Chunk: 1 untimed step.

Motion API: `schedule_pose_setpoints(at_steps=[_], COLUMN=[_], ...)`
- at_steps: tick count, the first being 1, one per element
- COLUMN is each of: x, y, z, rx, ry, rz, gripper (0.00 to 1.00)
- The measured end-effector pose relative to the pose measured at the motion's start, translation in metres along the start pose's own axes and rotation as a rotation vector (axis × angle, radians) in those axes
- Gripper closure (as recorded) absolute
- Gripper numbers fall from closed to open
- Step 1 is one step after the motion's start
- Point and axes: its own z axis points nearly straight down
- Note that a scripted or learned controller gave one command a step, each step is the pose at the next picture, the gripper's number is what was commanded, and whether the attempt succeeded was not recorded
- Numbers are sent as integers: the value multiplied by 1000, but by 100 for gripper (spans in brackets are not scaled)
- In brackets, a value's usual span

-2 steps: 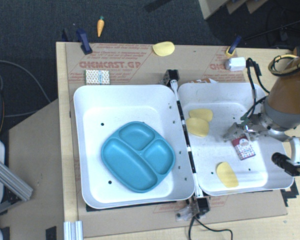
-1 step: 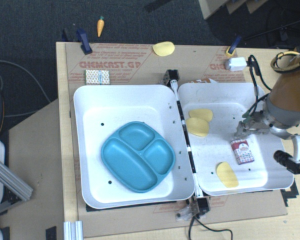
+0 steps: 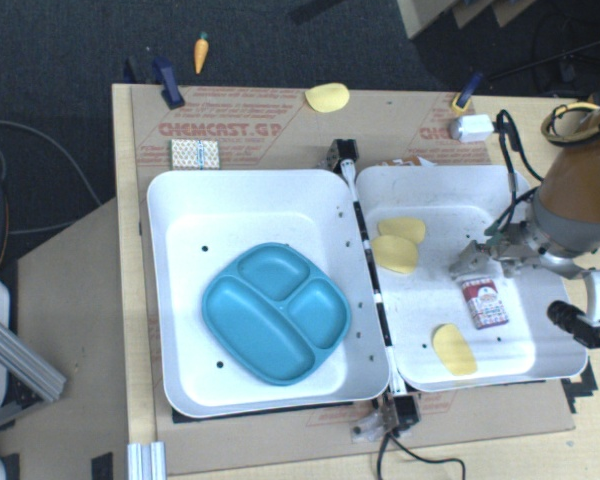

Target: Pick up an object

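- The gripper [image 3: 477, 259] was seen low inside the right bin [image 3: 432, 183], near the middle of its right half, at the end of the grey arm [image 3: 572, 203] with its orange band.
- Whether the claw was released or clenched could not be told; its metal tip was small and blurred, and nothing was seen held in it.
- The step in hand was judged to be the approach, with no object yet lifted.
- A small red-and-white packet [image 3: 485, 302] lay flat just below the tip, toward the bin's right edge; it was judged the likeliest target. It looked like a thin, printed rectangle.
- The next move was judged to call for a short shift toward the front edge, a descent over the packet, and a closing across its narrow side.
- Three soft-looking yellow pieces were also in the right bin: two overlapping yellow pieces [image 3: 397, 245] near its left edge, and one oval yellow piece [image 3: 454, 349] near its front edge. All appeared matte and rounded.
- The left bin [image 3: 180, 208] held a blue divided plate [image 3: 275, 313], smooth plastic with three compartments.
- On the bench's far edge lay another yellow lump [image 3: 327, 97] and a small patterned packet [image 3: 195, 153].
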Motion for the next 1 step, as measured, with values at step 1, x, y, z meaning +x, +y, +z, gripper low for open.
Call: schedule_pose_setpoints(at_steps=[1], x=[23], y=[-21], z=[24], rx=[4], ry=[1], rz=[0], gripper=[0])
